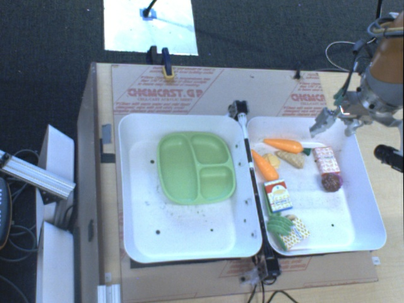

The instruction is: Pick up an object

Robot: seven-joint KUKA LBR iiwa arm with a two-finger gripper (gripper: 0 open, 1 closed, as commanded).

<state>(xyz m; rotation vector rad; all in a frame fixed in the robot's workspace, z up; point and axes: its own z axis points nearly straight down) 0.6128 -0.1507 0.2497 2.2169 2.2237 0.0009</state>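
The right bin [363, 213] holds several toy foods: an orange carrot [284, 145] at the back, a second carrot [262, 165] along the left wall, a tan wedge [291, 160], a pink packet [326, 159] with a dark red round piece [332, 182] below it, a red and white box [278, 196], and a green bunch on a checkered pack [288, 230]. My gripper [334, 125] hangs above the bin's back right corner, open, with nothing between its fingers. It is up and to the right of the carrot, just behind the pink packet.
The left bin [142, 226] holds a green divided plate [196, 167]. A black divider rail [249, 169] runs between the two bins. Cables loop behind the arm at the upper right. A cardboard sheet [189, 90] lies under both bins.
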